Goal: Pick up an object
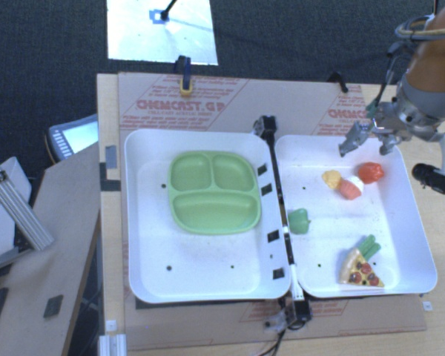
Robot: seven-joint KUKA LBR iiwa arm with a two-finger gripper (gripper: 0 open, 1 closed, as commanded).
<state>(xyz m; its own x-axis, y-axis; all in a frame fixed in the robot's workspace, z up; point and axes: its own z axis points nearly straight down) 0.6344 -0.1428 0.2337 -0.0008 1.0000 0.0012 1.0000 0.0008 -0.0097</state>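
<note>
My gripper (371, 145) hangs over the far part of the right bin (408, 221), its two fingers spread open with nothing between them. Just below it lies a red tomato-like piece (370, 173). To the left of that are a yellow piece (331, 178) and an orange-and-white piece (350, 188), touching each other. A green pepper (299, 220) rests near the bin's left wall. A pizza slice (361, 271) lies at the near side with a green vegetable (368, 246) at its top.
The left bin (148, 265) holds a green divided plate (212, 192). A black divider strip (276, 206) runs between the bins. A yellow clamp (185, 80) sits at the bench's far edge.
</note>
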